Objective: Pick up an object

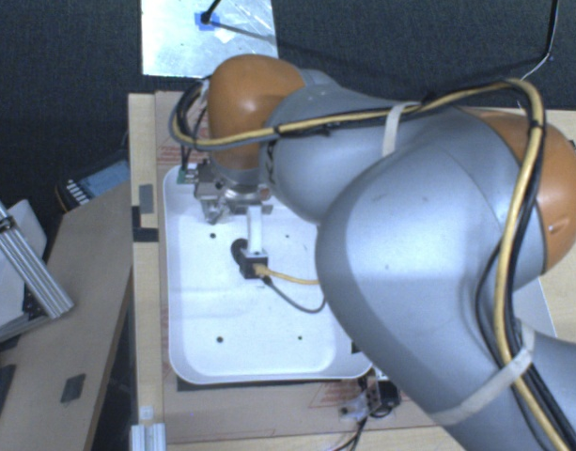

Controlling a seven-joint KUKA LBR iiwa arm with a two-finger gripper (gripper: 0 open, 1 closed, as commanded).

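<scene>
You are looking at a robotics lab or test cell, not a home or shop. A large grey industrial arm (428, 252) with orange joint covers and a yellow cable (363, 118) strapped along it fills the right and centre of the frame. It reaches over a shallow white bin (231, 346) set on a plain wooden bench (142, 139). Dark fabric (53, 64) covers the background across the top, with a sheet of foil-like material (208, 22) at upper centre. Aluminium extrusion framing (24, 261) stands at the left edge, and loose wiring (367, 404) lies at the bin's lower edge.
</scene>
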